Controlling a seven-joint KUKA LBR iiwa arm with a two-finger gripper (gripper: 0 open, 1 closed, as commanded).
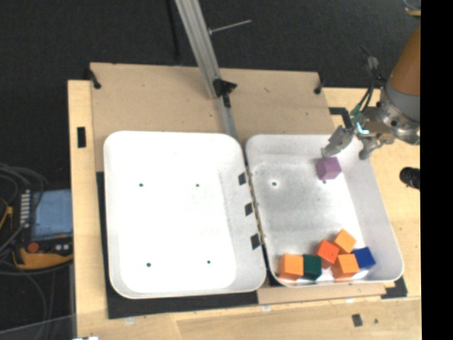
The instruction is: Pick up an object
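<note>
My gripper (347, 151) hangs over the far right corner of the right bin (297, 211), its two fingers spread apart and open. A purple cube (328, 167) sits just below and left of the left finger (335, 144), not between the fingers; I cannot tell whether it touches that fingertip. Clustered at the bin's near end are several cubes: an orange one (291, 265), a green one (312, 266), more orange ones (328, 250) (345, 241) (346, 264) and a blue one (364, 258).
The left bin (177, 211) lies beside the right one, with small clips along the shared rim (249, 207). A slanted metal rail (205, 48) runs from the top down to the bins' far edge. Cables and a box (42, 222) lie at the left.
</note>
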